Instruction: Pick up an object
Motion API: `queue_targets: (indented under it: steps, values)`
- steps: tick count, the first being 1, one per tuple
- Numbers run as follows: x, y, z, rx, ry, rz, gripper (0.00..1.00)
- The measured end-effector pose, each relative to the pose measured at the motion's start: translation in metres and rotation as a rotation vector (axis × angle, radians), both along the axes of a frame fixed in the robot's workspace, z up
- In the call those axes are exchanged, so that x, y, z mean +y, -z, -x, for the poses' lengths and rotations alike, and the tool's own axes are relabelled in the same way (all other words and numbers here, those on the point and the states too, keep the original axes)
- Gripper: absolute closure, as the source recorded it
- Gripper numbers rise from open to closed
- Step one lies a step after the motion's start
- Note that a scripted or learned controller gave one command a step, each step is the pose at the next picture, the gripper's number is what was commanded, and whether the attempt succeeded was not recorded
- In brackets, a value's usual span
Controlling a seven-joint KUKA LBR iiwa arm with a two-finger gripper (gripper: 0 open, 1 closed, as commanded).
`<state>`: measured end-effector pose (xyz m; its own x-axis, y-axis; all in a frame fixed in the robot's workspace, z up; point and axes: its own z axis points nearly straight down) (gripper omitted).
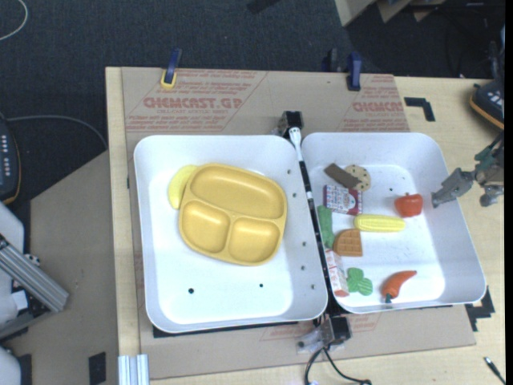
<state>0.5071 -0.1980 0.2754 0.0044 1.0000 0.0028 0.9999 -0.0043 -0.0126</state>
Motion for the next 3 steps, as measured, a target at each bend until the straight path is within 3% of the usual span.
queue_targets:
  steps: [1, 3]
  values:
    - [0.001, -0.007, -0.002, -0.013, -0.004, 0.004, 0.00]
    - [-0.002, 0.099, -0.004, -0.006, -0.003, 0.000, 0.00]
